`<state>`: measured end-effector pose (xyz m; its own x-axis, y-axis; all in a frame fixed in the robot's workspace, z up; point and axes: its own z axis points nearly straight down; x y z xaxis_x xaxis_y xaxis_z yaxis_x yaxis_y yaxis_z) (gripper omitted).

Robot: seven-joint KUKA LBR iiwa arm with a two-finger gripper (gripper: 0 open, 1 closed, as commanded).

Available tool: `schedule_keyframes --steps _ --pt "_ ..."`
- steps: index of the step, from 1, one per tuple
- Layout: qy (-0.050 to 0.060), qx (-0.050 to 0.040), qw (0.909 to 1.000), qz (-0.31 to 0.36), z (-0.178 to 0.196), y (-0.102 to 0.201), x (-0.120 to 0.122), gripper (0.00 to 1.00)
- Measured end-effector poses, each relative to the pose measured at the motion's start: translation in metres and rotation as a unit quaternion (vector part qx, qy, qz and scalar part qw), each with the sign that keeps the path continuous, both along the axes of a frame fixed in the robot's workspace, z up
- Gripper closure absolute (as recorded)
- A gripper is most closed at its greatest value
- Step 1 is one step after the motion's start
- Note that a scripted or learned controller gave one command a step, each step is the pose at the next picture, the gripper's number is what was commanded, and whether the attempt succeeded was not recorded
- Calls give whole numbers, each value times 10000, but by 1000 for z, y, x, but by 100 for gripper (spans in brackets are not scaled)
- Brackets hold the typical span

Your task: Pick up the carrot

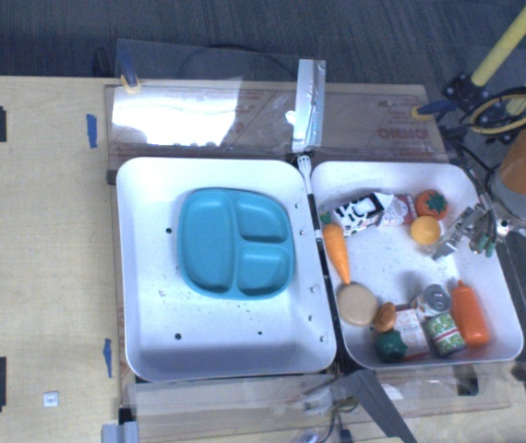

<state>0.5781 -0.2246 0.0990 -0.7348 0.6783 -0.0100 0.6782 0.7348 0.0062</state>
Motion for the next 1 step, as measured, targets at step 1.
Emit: schedule_keyframes --steps 1 --pt "4 2 10000 -1 -1 0 0 0"
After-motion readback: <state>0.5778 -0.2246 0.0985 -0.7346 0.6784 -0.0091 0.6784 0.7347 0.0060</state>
